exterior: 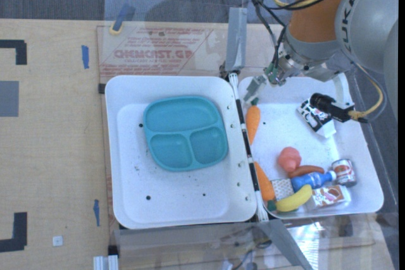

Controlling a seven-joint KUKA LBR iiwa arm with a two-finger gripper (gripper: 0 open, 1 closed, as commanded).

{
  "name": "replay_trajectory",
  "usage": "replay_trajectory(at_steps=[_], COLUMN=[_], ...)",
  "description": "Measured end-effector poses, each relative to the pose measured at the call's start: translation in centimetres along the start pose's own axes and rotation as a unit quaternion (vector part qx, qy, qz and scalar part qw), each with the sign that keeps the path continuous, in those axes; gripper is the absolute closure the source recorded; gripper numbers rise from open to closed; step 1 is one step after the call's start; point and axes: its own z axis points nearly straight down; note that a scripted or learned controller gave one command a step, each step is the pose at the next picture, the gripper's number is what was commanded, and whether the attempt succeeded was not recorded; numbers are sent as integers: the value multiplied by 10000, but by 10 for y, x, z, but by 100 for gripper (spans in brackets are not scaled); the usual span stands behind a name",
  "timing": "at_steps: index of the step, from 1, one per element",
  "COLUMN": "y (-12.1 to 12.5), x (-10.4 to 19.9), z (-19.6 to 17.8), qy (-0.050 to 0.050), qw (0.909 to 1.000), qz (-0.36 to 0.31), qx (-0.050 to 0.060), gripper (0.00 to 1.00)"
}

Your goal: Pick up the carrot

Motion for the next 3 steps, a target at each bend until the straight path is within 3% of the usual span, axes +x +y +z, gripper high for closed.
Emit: replay_trajectory(at_steps=[1,2,3], y=[-65,-48,-46], x=[-23,-54,-54], z=[0,97,97], qy=[12,-2,-2], qw=[10000,9993,9909], qz=[32,-366,-1349], qx=[17,1,-9], gripper=[0,0,0])
